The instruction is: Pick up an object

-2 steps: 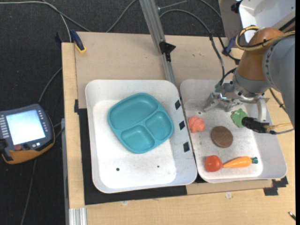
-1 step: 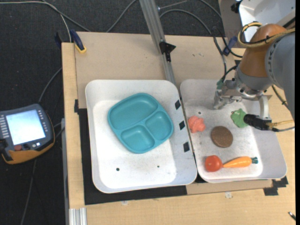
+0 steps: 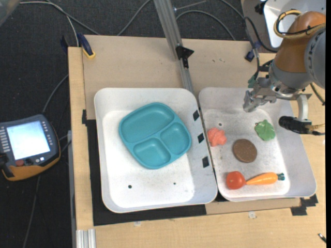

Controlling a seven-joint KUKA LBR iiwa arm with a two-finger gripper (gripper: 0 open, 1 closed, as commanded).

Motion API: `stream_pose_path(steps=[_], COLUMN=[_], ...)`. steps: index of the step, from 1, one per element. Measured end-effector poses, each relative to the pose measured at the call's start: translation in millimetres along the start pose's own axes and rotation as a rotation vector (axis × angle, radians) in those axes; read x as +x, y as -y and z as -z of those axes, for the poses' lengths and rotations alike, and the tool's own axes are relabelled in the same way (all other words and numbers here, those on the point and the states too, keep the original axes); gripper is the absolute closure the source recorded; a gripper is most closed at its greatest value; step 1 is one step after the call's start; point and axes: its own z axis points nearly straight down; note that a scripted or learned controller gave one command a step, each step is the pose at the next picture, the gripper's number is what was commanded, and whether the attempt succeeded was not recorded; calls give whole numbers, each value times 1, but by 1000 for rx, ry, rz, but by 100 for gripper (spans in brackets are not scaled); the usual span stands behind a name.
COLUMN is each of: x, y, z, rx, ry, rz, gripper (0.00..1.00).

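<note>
My gripper [image 3: 252, 103] hangs over the back part of the right bin [image 3: 227, 101], with nothing seen between its fingers. In that bin lie a green leafy piece [image 3: 265, 130], a pink lump [image 3: 216, 137], a brown round disc [image 3: 244, 151], a red tomato [image 3: 235, 180] and an orange carrot [image 3: 262, 179]. The green piece is the closest one, just right of and in front of the gripper. The others sit nearer the front.
The left bin [image 3: 111, 154] holds a teal divided plate [image 3: 154, 134]. A metal post [image 3: 173, 35] rises behind the two bins. A teach pendant [image 3: 26, 146] lies left of the bench on the floor.
</note>
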Motion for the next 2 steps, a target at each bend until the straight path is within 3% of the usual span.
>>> stream_pose_path(steps=[2], x=[0], y=[-3], z=[73], rx=[1], ry=[-1], rz=[1], gripper=[100])
